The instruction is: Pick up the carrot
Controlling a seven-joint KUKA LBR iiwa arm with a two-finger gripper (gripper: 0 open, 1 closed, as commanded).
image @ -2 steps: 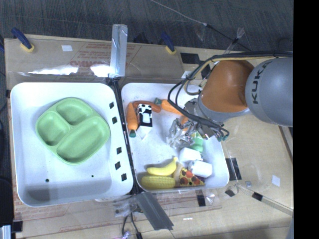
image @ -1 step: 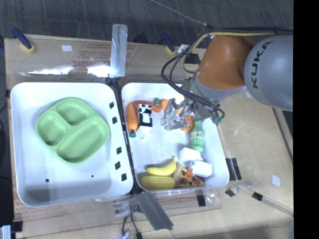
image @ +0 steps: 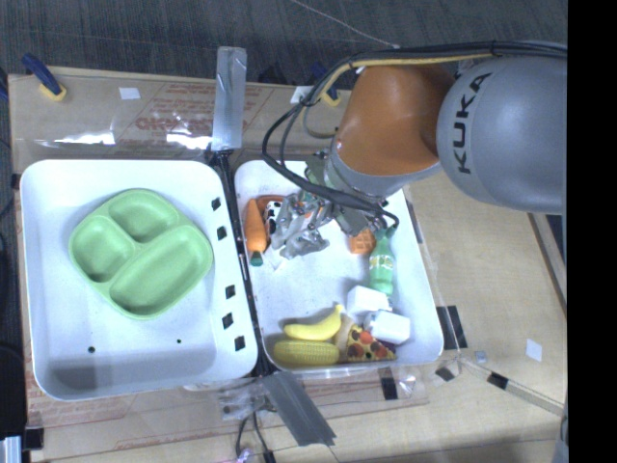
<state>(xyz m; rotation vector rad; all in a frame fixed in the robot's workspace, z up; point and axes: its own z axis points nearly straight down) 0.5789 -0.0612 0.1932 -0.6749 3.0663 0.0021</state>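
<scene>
Camera view: metal two-finger gripper (image: 301, 231) hangs low in the right white bin (image: 420, 287), grip state unreadable, just beside the long orange carrot (image: 254, 226) lying against the bin's left wall, green divided plate (image: 141, 251) in the left bin.

The orange carrot (image: 254, 226) is lying lengthwise against the right bin's (image: 424, 287) left wall, its green end pointing toward the near side.

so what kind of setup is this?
Likely a robot lab pick-and-place bench: a KUKA arm over two taped-down white bins, with toy food such as a carrot and a banana.
</scene>
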